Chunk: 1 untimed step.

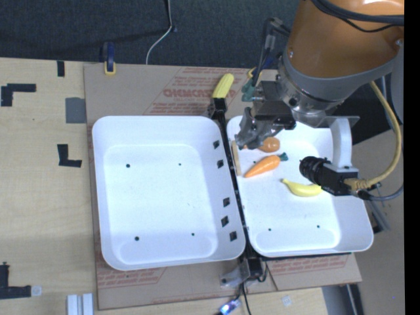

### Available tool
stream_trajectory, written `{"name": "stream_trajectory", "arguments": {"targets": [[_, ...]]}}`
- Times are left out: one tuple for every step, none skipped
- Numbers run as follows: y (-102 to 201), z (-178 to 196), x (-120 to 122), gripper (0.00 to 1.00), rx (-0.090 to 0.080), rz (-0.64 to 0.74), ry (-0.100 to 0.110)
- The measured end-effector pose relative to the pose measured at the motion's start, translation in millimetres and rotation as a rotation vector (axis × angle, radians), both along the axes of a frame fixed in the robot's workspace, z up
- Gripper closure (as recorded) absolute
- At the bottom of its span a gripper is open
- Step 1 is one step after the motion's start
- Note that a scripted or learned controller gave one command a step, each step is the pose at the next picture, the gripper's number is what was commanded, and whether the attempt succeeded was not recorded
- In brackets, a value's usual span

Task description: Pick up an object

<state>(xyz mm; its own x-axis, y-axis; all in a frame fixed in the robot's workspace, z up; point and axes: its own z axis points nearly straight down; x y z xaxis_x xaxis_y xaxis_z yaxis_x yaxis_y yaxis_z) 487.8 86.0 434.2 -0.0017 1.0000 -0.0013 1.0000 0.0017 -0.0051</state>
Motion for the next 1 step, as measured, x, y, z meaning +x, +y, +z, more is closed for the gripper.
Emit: {"name": "stream_trajectory", "arguments": {"targets": [[-0.4, 12.1, 0.9, 1.00, -0.001, 0.001, -0.003]]}}
